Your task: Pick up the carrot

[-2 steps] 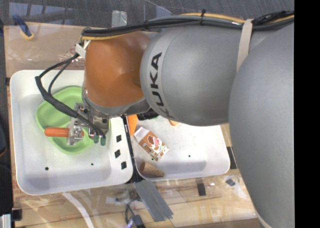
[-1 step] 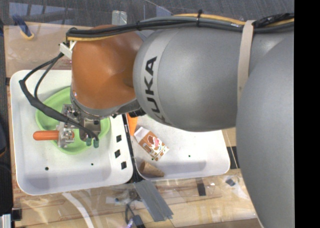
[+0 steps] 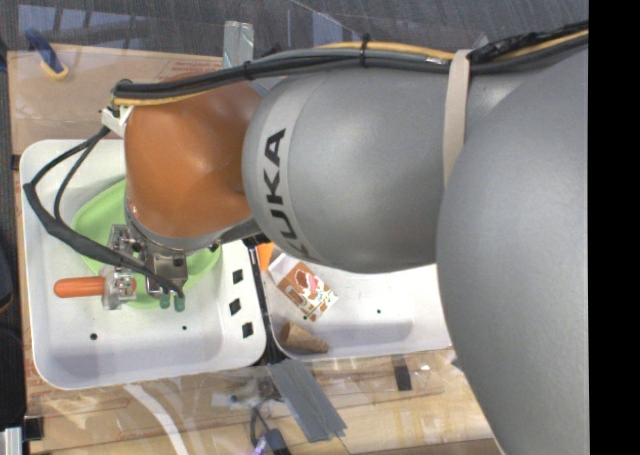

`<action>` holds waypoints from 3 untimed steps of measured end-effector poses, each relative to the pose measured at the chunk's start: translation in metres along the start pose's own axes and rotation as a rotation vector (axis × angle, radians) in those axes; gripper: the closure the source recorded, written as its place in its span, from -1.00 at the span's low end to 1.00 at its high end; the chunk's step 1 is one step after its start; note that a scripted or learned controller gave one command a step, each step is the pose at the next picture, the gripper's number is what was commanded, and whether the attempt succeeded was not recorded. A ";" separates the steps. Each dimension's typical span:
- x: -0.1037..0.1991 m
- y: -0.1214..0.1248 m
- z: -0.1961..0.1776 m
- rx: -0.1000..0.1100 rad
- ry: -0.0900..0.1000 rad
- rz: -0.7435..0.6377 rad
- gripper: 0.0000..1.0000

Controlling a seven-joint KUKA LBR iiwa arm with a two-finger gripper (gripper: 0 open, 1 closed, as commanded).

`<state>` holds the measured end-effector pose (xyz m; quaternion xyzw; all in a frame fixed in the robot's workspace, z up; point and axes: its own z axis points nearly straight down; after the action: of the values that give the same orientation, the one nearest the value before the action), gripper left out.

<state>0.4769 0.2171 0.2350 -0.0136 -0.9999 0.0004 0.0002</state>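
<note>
1. Camera view: the carrot (image 3: 78, 288) lay in the left bin (image 3: 60, 363), towards its left side, with its orange length pointing left and its right end running under or against the end effector (image 3: 148, 286).
2. The end effector hung low over that right end, just beside a green plate-like item (image 3: 100, 218) in the same bin. Whether it was clenched, released or grasping could not be told (the metal parts and cables blurred together there), so no hold on the carrot could be claimed.
3. Risk one, as a judgement: contact sat at the very tip of the carrot, not its middle. A lift from there could let the long free end swing down and slip out.
4. Risk two: the green item touched or lay just beside the contact zone, so it might be caught or dragged along.
5. Risk three: the black cable (image 3: 45, 205) looped down into the left bin near the wrist and could snag on the rim.
6. The right bin (image 3: 400, 328) held a printed packet (image 3: 305, 290) and a brown cone-shaped piece (image 3: 300, 340), well apart from the carrot, and posed little danger.
</note>
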 end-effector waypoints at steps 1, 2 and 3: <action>0.002 0.002 0.034 0.001 0.002 -0.099 1.00; -0.009 0.002 0.018 -0.001 -0.003 -0.455 1.00; -0.020 0.002 0.043 0.000 0.001 -0.542 1.00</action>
<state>0.4972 0.2190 0.1918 0.2547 -0.9670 0.0003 0.0010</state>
